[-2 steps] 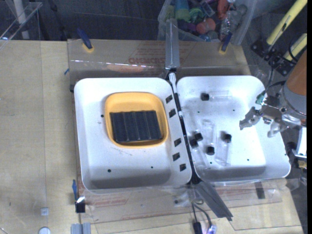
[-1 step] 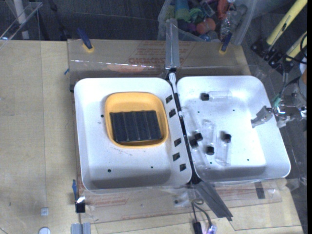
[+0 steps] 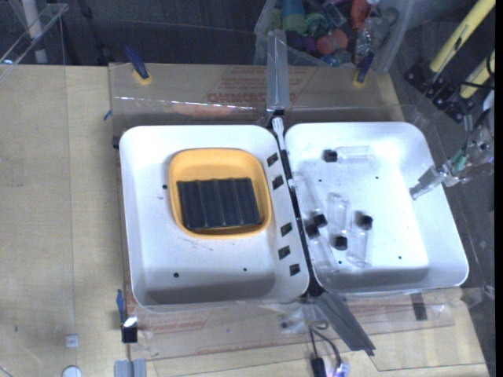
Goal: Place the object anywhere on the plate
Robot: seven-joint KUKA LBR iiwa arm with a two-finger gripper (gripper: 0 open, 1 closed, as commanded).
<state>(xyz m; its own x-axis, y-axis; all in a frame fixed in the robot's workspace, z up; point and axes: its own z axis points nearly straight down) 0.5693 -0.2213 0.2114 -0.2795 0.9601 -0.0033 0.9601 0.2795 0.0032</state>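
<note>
Gripper [image 3: 440,177] sits at the right edge of the right bin [image 3: 440,269], low over its rim. It is small and blurry, so I cannot tell how far open it is or whether it has hold of anything.

Inside that bin lie some small clear bottles with black caps. One bottle [image 3: 346,155] lies on its side near the bin's far wall. Others [image 3: 339,225] are bunched close together near the bin's left wall, right beside the divider. They look see-through, smooth and round like little tubes.

To the left of the right bin is the left bin [image 3: 141,210]. It has a yellow plate [image 3: 179,171] with round corners. A dark, ridged block [image 3: 219,203] lies on the plate.

None of the clear bottles is on the plate yet. So I think the job is only just starting: a bottle must be picked up, carried over the divider and set down on the plate. Both bins are white, shallow and shiny.
</note>
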